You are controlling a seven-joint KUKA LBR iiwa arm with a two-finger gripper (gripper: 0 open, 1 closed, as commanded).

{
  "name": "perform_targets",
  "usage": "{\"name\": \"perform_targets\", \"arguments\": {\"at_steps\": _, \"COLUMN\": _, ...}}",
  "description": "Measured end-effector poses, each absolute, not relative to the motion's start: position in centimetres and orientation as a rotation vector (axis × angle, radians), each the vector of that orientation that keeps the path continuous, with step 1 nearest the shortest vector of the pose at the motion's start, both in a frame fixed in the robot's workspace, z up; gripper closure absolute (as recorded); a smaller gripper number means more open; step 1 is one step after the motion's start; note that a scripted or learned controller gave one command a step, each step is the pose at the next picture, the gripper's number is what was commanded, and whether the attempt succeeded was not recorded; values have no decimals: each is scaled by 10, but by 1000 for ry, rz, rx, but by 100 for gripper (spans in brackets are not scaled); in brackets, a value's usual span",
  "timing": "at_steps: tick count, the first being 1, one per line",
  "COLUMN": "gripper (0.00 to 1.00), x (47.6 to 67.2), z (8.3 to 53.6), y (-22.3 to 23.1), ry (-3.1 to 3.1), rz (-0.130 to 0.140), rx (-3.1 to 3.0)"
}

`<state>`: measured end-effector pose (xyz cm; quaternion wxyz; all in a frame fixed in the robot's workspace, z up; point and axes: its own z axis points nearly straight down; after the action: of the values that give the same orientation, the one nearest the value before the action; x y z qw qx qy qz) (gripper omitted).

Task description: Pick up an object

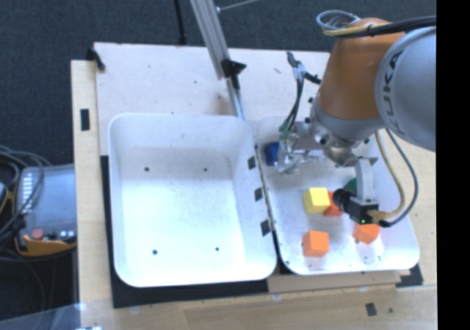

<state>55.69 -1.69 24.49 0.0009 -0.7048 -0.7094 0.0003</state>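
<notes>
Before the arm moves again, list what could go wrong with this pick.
1. The claw sits low at the right bin's far left corner, close to a small blue object by the bin wall. It may scrape the wall or nudge the object away.
2. The yellow block, orange block and other small pieces crowd together under the wrist, so a sweep could knock them.
3. Loose cables hang over the bin and might snag.
</notes>
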Motion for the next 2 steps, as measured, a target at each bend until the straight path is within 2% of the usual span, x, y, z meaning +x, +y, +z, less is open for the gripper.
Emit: {"name": "perform_targets", "arguments": {"at_steps": 2, "gripper": 100, "x": 520, "z": 238, "y": 83, "ry": -2229, "rz": 0, "rx": -2210}}
